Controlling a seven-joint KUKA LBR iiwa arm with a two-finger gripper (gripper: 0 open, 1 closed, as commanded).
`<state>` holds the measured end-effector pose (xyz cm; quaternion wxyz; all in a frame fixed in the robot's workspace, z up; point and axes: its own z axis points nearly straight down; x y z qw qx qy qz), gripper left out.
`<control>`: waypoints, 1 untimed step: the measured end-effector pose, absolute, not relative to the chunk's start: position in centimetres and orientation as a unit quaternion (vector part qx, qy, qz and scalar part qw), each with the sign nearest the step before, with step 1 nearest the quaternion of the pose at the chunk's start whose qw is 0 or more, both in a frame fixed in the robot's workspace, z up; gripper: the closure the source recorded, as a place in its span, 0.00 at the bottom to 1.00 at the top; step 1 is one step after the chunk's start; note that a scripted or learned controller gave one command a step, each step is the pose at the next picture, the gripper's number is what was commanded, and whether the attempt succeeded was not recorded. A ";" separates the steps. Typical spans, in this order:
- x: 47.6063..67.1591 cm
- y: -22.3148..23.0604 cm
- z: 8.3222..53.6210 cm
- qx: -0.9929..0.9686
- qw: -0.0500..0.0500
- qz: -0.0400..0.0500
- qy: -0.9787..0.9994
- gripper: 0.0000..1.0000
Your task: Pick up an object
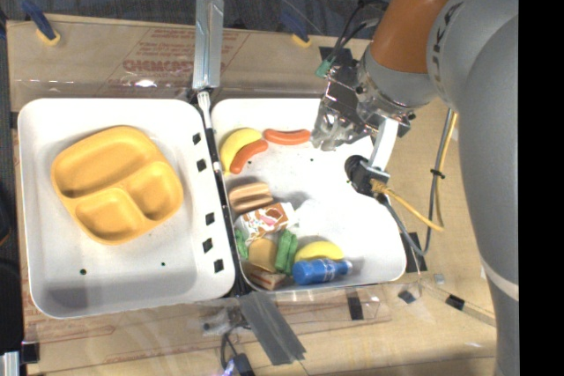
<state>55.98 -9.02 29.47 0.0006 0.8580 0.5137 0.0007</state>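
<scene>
Fingers (329,135) of the grey arm's gripper hang over the right shallow white bin (388,233), their gap too blurred to tell. Just beside them to the left lies an orange plastic sausage (287,136), near a yellow toy banana (236,145). Lower sit a toy sandwich (249,195), a yellow lemon (318,252) and a blue bottle (319,270). A yellow divided tray (117,182) rests in the left white bin (53,277).
</scene>
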 end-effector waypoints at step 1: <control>53.0 -12.8 39.7 0.784 0.002 0.002 0.621 1.00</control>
